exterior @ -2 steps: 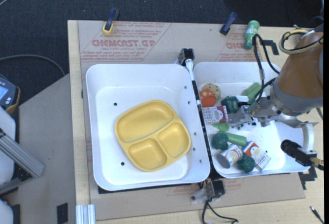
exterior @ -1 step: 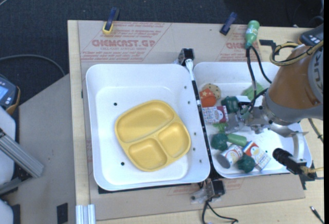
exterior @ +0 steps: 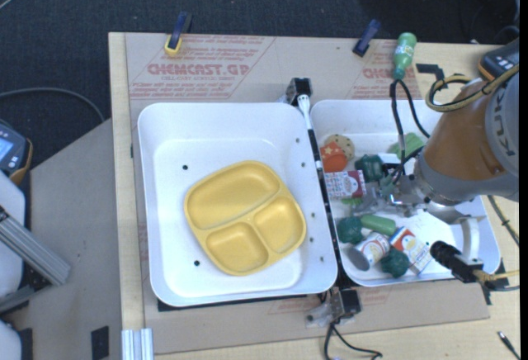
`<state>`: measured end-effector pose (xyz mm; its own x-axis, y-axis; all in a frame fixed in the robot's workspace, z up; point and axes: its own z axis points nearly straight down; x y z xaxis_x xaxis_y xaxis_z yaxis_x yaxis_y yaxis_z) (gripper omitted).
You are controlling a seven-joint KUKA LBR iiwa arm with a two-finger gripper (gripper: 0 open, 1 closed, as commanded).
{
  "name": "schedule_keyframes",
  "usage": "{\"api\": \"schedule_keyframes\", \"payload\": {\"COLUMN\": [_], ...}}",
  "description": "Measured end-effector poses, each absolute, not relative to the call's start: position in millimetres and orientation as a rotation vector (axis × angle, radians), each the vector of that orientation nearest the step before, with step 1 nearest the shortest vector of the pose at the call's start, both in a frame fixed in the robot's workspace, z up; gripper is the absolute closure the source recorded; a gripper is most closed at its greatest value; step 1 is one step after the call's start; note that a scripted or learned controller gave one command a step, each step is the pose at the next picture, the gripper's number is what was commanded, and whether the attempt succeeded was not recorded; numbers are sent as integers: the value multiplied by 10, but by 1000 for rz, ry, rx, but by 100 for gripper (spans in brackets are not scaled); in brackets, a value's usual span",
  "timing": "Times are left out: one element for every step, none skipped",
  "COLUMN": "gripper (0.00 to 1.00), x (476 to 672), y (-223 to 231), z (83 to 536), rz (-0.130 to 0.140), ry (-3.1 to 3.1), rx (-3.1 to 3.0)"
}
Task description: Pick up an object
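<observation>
We begin at the left of the tabletop (exterior: 124, 185), a pale board with red print clamped at its far edge. The left shallow white bin (exterior: 157, 135) holds one item: a yellow plastic plate with three compartments (exterior: 244, 216), lying flat near the bin's middle, well apart from the arm.

Across the divider, the right shallow white bin (exterior: 487, 247) carries the clutter from which an object is to be taken. We note a round orange-and-tan piece (exterior: 334, 152) at the far side, a small white packet with red print (exterior: 342, 183) just beside it, a dark green lump (exterior: 369, 167), and nearer the front a green cylindrical piece (exterior: 378, 224), a dark green rounded piece (exterior: 350, 229), a small can with a red-and-white label (exterior: 373, 248) and a white-and-red carton (exterior: 410, 249). These lie close together, several touching.

The grey arm with its orange band (exterior: 462, 148) reaches in from the right and bears down over the middle of this bin. The pincer (exterior: 394, 195) sits low amid the pile, near the green cylindrical piece and the dark green lump. Metal parts and cabling obscure its tips; we cannot tell whether it is apart, together, or clamped on anything.

Our assessment: the approach appears made, the arm being down among the items. No item is seen raised clear of the bin, so the grasp is unconfirmed and the lift is not yet done.
</observation>
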<state>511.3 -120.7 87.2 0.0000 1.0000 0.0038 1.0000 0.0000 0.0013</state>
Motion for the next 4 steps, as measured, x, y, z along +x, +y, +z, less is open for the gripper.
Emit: {"api": "schedule_keyframes", "payload": {"gripper": [100, 100, 100, 100], "x": [5134, 5103, 5172, 5183], "y": [-1205, -1302, -1234, -1234], "z": [996, 1555, 2029, 2262], "rz": [-13, -4, -5, -4], "ry": [-2224, -2226, -2228, -2226], "rx": [-2225, -2227, -2224, -2224]}}
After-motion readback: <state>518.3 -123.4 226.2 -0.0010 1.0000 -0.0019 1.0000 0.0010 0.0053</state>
